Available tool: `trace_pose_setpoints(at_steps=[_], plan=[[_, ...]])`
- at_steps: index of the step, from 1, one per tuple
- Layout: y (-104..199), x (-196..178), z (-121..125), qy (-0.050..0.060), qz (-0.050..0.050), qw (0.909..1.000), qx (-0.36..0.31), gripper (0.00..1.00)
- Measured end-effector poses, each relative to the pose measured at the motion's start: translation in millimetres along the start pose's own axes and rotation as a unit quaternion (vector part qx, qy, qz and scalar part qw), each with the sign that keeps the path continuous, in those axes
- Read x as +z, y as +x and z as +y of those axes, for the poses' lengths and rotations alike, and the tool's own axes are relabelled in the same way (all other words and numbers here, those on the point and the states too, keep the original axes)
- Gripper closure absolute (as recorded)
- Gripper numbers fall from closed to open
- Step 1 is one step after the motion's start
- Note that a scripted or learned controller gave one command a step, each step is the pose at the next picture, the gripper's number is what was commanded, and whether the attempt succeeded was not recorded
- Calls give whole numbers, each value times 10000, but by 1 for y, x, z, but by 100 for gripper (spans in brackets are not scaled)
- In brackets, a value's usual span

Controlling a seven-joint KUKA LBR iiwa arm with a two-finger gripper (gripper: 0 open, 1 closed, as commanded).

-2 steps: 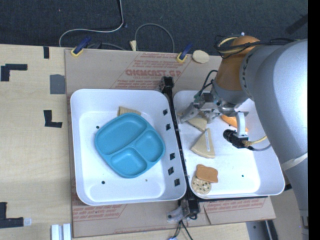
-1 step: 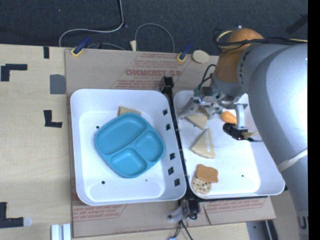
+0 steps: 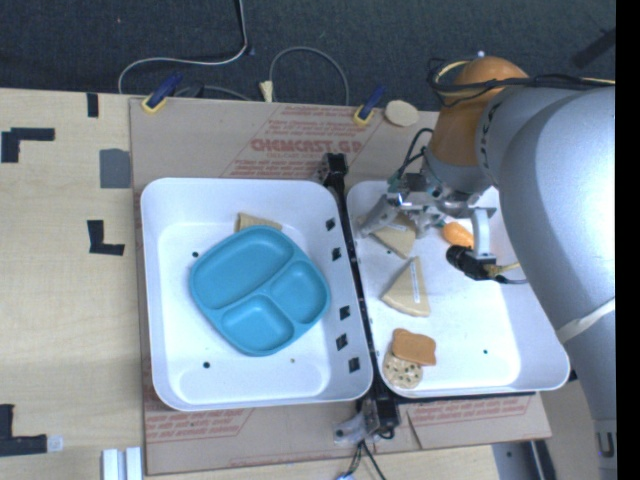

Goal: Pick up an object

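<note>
Your gripper (image 3: 400,213) sits low in the right bin (image 3: 520,353), over a tan wedge (image 3: 397,238); you cannot tell its state. Just below lie a second wedge (image 3: 409,290), then a cracker stack (image 3: 408,356). Left bin (image 3: 165,268) holds a blue tray (image 3: 259,289).

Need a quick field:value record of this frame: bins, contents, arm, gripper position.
left bin: holds blue divided plate; a tan piece peeks out behind the plate
right bin: tan wedge, smaller tan wedge, orange piece, brown biscuit-like piece resting on a round cracker
arm: reaches in from the right, over the right bin
gripper: at the far end of the right bin, above the smaller tan wedge
gripper state: cannot tell
held object: none visible
</note>
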State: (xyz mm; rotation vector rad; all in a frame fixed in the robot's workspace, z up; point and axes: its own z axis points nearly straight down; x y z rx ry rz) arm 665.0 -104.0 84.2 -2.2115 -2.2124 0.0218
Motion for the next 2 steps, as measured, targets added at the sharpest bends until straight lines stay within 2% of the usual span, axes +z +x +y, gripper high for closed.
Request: trace_pose_setpoints(at_steps=[1,2], plan=[[-2,0,1,-13,6,10000,-2,0],[-3,-10,0,-14,-10,10000,-5,100]])
